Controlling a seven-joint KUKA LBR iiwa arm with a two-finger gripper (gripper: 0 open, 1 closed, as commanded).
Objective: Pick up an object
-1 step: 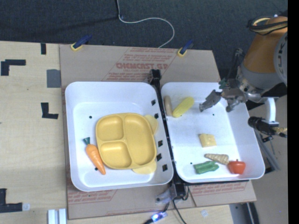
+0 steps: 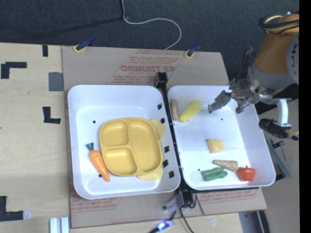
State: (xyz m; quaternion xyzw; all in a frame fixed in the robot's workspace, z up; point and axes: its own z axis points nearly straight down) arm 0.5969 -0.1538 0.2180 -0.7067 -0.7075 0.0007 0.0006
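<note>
My gripper (image 2: 229, 104) hangs over the upper right part of the right bin (image 2: 252, 130), its two dark fingers spread apart with nothing between them. A yellow corn cob (image 2: 190, 110) lies to its left near the bin's top left corner. Below it lie a pale yellow cheese cube (image 2: 215, 145), a tan cone-shaped piece (image 2: 226, 164), a green pepper (image 2: 214, 174) and a red tomato (image 2: 246, 174) along the bin's front edge.
The left bin (image 2: 82, 110) holds a yellow divided plate (image 2: 131, 145) and an orange carrot (image 2: 99, 163) to the plate's left. A black divider clip strip (image 2: 167, 130) runs between the bins. A white cable (image 2: 150, 21) lies behind the bench.
</note>
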